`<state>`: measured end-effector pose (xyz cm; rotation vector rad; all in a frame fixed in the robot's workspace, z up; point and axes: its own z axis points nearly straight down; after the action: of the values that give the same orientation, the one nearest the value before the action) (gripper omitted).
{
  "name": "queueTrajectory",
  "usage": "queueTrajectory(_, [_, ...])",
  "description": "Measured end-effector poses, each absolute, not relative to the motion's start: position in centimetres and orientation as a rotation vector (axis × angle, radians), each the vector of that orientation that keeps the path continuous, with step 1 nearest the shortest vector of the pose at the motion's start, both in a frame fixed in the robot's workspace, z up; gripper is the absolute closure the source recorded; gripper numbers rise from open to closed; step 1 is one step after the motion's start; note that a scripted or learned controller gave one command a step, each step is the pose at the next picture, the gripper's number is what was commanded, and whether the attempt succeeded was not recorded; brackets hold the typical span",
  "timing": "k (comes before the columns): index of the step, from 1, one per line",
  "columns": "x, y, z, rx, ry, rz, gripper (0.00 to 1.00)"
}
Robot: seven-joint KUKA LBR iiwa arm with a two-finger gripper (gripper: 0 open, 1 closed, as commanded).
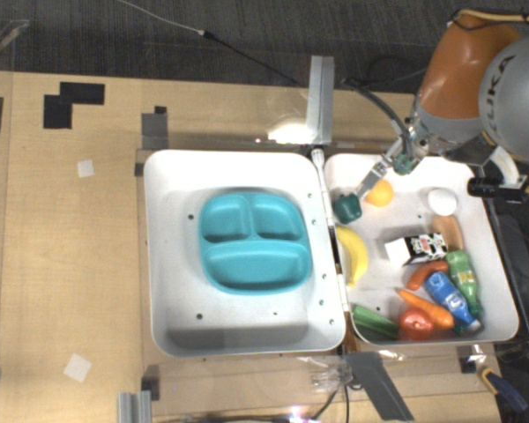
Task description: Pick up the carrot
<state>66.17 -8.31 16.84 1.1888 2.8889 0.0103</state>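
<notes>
Two shallow white bins side by side on the worktop [70,263], divided by a thin upright wall. Left bin [172,263]: wide bare margin all round a teal divided tray [251,241] lying at its middle. Right bin [498,311]: crowded along its near and right edges, with open floor only toward the far wall. Carrot [426,306] near the bin's near edge, slanted, wedged between a red fruit [414,324] and a blue bottle [448,295], partly covered. Also there: a banana [354,254] by the dividing wall, a green vegetable [375,322], a green bottle [462,271], a small printed carton [420,248], a white disc [442,202]. Gripper [375,185] low over the far-left part of this bin, beside a small orange ball [381,194] and a dark teal piece [347,207]; too small and blurred to tell whether apart or together. Arm cut off by the right frame edge.
</notes>
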Motion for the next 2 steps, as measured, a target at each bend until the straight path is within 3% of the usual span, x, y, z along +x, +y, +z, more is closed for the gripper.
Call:
queueTrajectory(1, [66.7,-10.3,11.6,1.403,2.785,0.009,0.00])
queueTrajectory(2, [67.2,-11.6,9.2,1.822,2.555,0.008,0.00])
